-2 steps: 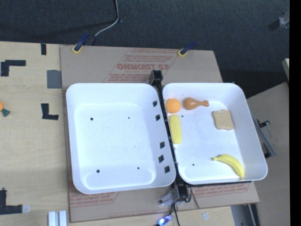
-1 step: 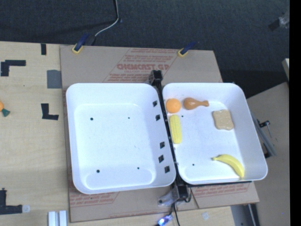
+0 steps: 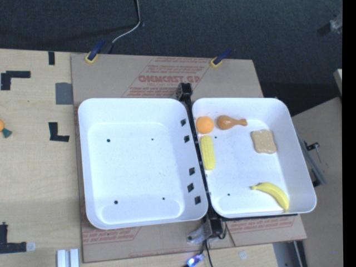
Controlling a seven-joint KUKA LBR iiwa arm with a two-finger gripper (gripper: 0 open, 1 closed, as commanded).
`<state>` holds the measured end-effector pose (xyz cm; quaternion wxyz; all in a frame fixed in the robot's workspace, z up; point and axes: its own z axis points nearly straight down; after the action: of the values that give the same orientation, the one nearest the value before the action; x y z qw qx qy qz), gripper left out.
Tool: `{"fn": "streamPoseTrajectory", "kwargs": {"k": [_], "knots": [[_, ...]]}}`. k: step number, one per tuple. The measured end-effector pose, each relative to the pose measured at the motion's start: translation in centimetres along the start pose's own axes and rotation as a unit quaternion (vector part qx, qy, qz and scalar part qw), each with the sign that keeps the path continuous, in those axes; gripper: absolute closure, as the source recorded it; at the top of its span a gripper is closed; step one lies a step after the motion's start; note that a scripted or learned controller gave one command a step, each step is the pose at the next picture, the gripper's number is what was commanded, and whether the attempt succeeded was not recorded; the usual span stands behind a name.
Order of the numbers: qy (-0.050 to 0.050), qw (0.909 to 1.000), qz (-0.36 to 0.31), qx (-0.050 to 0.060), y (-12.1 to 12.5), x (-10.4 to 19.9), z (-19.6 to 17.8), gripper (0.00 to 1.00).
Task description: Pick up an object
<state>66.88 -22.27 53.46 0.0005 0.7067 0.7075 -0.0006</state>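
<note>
Fingers open or closed, I cannot tell

Two shallow white plastic bins sit side by side on a brown cardboard sheet point(image 3: 167, 77) laid over the pale wooden counter point(image 3: 33, 99). The right bin point(image 3: 293, 128) holds everything on offer. A small orange ball point(image 3: 204, 124) lies at its far left corner, just beside a brown toy chicken drumstick point(image 3: 230, 122). A yellow corn cob point(image 3: 208, 152) lies along the left wall, just below the ball. A tan slice of toy bread point(image 3: 263, 141) rests towards the right wall, and a yellow banana point(image 3: 272, 194) lies near the front right corner, well apart from the rest. The left bin point(image 3: 89, 149) touches the right one along their shared edge
</note>
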Motion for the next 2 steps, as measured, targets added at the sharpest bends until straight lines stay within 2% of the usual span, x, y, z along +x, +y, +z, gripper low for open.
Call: {"fn": "streamPoseTrajectory", "kwargs": {"k": [2], "knots": [[0.0,1.0,0.0,0.0,0.0,0.0,0.0,1.0]]}}
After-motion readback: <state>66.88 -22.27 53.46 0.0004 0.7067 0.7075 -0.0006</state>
